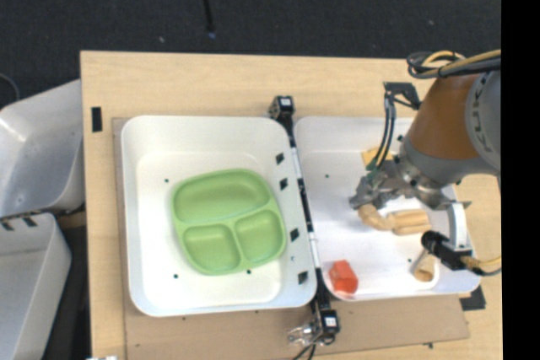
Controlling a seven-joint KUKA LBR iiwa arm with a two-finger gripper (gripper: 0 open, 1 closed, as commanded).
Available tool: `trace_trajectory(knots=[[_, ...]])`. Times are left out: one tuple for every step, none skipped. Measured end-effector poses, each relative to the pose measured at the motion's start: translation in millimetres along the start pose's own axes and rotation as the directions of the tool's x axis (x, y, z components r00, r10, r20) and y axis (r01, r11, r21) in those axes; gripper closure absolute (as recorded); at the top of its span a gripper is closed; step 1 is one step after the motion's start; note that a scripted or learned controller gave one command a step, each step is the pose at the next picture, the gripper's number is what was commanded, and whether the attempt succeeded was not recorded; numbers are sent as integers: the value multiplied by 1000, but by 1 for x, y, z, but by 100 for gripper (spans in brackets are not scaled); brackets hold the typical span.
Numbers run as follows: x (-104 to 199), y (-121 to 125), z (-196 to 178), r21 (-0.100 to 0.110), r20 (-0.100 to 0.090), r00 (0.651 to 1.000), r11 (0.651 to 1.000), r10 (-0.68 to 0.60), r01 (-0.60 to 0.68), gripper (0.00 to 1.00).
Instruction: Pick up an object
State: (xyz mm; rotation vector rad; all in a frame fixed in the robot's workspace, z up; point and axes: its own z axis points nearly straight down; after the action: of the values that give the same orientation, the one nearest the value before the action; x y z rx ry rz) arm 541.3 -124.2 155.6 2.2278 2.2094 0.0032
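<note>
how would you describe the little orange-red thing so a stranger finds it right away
Start at the right-hand white bin. Go to its near-left corner, beside the divider between the bins. The orange-red block sits there alone, the brightest item, apart from the tan pieces under the end effector.

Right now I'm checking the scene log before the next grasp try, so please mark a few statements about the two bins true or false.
1. A green divided plate lies in the left bin. True.
2. The orange-red block lies in the left bin. False: it lies in the right bin, near its front left corner.
3. The gripper is over the right bin. True.
4. The plate has a single undivided well. False: it has three compartments, one long and two smaller.
5. A tan, rounded object lies beside the gripper in the right bin. True.
</note>
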Motion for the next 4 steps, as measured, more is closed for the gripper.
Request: trace_trajectory(knots=[[5,2,-63,-4,1,1000,1000,-11,11,100],[4,2,-63,2,-1,1000,1000,-11,11,100],[48,25,-59,2,-1,1000,1000,-14,14,100],[102,44,-55,2,-3,1000,1000,-16,16,100]])
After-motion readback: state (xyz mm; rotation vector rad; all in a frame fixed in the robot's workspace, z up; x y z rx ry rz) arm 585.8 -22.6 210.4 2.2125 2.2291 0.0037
